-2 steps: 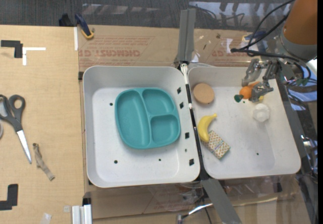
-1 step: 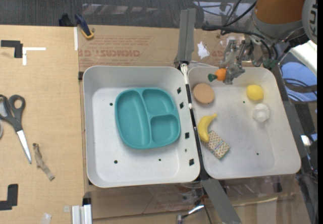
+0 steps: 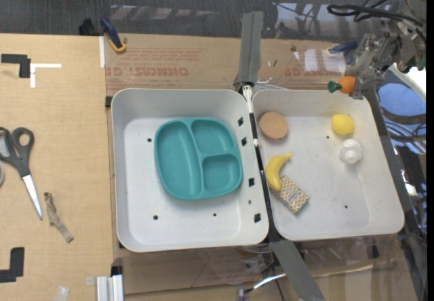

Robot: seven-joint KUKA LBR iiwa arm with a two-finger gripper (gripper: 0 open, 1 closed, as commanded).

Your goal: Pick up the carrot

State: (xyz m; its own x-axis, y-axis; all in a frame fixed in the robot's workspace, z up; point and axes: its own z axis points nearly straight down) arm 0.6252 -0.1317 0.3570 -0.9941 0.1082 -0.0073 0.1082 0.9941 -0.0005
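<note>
The carrot [image 3: 344,85] is small and orange, with a green stub pointing left. It hangs over the far rim of the right bin [image 3: 380,157], near that bin's back right corner. My gripper [image 3: 358,80] comes in from the upper right and its fingers are shut on the carrot's right end. The grey wrist and its cables rise toward the top right corner.
In the right bin lie a brown round disc [image 3: 274,125], a banana [image 3: 277,169], a patterned packet [image 3: 293,194], a lemon [image 3: 343,124] and a white lump [image 3: 350,152]. The left bin [image 3: 129,177] holds a teal divided plate [image 3: 200,157]. Scissors [image 3: 20,157] lie on the bench at left.
</note>
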